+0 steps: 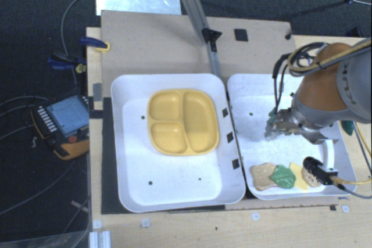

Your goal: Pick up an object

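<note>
1. The gripper (276, 126) hangs over the middle of the right bin (247, 96), above bare white floor. The grey arm with its orange band reaches in from the right.
2. I cannot tell how the gripper is set; it is small and blurred here, and nothing is seen held in it.
3. The things to pick lie bunched in the near right corner of the right bin: a tan bread-like piece (263, 176), a green leaf-like piece (283, 176) touching it on the right, a yellow wedge (299, 175) just beyond that, and a small dark-and-brown item (313, 172) at the far right of the row, which I cannot name.
4. The left bin (131, 142) holds a yellow divided plate (183, 121), three compartments, lying flat near the bin's middle.
5. By my reading the step in hand is the approach: no object is taken, and the gripper stands apart from the cluster, on its far side.
6. The next move likely calls for travel toward the near edge and a little right, to sit over one piece, then a descent.
7. The pieces touch each other and lie close to the bin wall, so picking out one cleanly will be the hard part; the tan piece on the left end looks most open.
</note>
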